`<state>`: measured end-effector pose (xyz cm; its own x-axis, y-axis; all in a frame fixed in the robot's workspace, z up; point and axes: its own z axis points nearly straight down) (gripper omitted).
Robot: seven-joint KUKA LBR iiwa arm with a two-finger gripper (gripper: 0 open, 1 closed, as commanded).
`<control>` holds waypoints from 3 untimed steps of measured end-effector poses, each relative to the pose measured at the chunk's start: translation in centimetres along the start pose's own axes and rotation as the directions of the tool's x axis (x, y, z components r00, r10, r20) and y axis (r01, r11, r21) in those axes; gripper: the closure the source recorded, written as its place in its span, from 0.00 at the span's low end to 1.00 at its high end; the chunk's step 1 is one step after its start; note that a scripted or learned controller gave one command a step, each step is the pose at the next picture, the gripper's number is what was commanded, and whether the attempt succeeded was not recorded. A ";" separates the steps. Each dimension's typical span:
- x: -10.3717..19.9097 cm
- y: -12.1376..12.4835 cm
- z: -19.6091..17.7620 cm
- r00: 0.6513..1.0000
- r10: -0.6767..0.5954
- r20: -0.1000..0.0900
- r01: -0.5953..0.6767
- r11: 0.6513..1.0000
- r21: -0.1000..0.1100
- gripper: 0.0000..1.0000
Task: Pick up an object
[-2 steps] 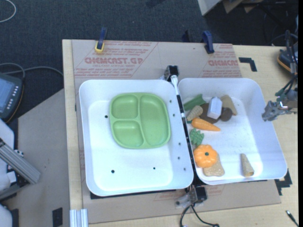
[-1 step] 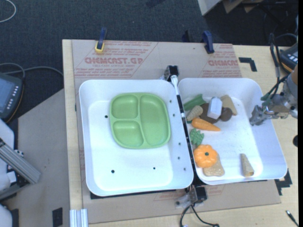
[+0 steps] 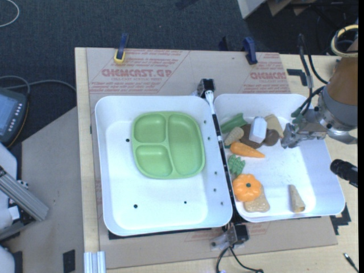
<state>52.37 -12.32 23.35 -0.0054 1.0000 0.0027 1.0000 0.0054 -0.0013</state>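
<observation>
White plastic makes up both bins on the table (image 3: 85,152), which is covered with printed cardboard. The left bin (image 3: 114,203) holds a green plate (image 3: 168,144) with three compartments, lying flat near the bin's far half. The right bin (image 3: 318,175) holds the toys.

Along the right bin's far left part lies a cluster: a green pod (image 3: 232,121) nearest the divider, a tan piece (image 3: 234,135) just in front of it, a white block (image 3: 258,130) in the middle, and brown pieces (image 3: 274,131) touching the block on its right. A carrot (image 3: 247,150) lies just in front of this cluster, pointing right. Near the divider sits a leafy green (image 3: 235,165), and in front of that a pumpkin (image 3: 247,187) resting against a cracker (image 3: 257,205) at the bin's near edge. A tan cone (image 3: 296,198) lies apart from these, toward the bin's near right corner.

The arm (image 3: 344,90) reaches in from the right, with its tool (image 3: 290,136) low over the right bin's far part, just right of the brown pieces. Whether the tool is spread or pressed together I cannot tell, and nothing shows between its tips. It is close to the brown pieces, but contact cannot be made out.

Two clamps, a yellow one (image 3: 120,53) and a blue one (image 3: 248,50), grip the table's far edge.
</observation>
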 end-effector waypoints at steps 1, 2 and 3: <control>4.7 -1.6 1.3 1.000 0.001 0.000 -0.001 1.000 0.003 1.00; 5.5 -1.7 1.2 1.000 0.003 0.001 -0.003 1.000 0.001 1.00; 6.3 -1.1 1.9 1.000 0.004 0.001 -0.004 1.000 0.003 1.00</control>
<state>51.24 -6.03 21.43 -0.0015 1.0000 0.0014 1.0000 0.0015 -0.0040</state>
